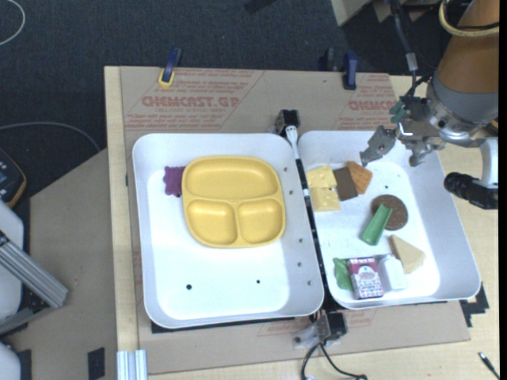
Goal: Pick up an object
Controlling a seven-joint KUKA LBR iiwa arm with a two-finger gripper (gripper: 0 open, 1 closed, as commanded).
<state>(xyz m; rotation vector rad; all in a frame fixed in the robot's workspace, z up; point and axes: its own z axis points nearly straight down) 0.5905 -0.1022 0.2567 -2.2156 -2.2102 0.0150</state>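
Orange wedge (pixel 360 177) lies at eleven o'clock in the right bin (pixel 444 212), touching a brown block (pixel 345 182). The pincer (pixel 396 145) hangs open above, holding nothing. Closing may catch both, or push the wedge away.

**Arm appearance**

A grey arm (pixel 467 93) is being shown with a broad orange band above the wrist. A pale ring is being seen around the top of that orange section. Dark cables are being routed along the wrist. The gripper (pixel 396 145) is being seen as bare grey metal, with a small teal marking beside its mount.
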